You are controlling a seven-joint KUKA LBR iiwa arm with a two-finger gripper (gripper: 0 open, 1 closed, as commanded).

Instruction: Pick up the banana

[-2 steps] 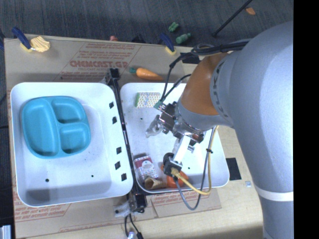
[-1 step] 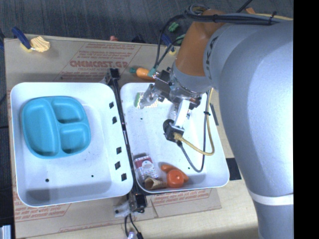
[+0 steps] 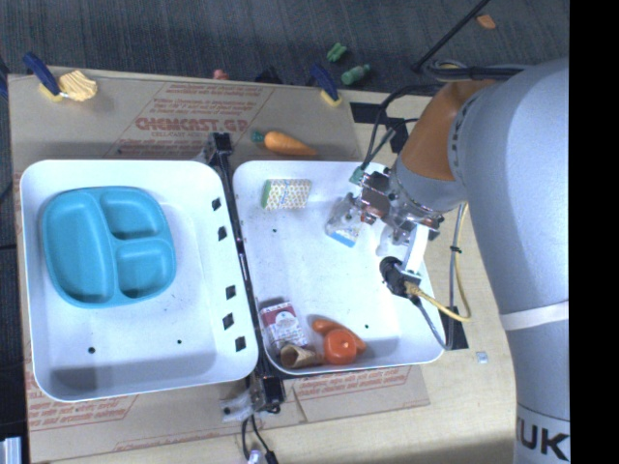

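Note:
My gripper hangs over the upper middle of the right bin, at the end of the grey arm that comes in from the right. Nothing is visibly held in it. Left of it, a speckled green-and-white block lies near the bin's far wall. Along the near wall lie a red-and-white carton, a brown cone-shaped piece and an orange round fruit with a small orange piece beside it.
The left bin holds a blue divided tray. An orange carrot lies on the cardboard behind the right bin. A yellow object with a blue clamp sits at the far left corner. A yellow cable loops off the wrist.

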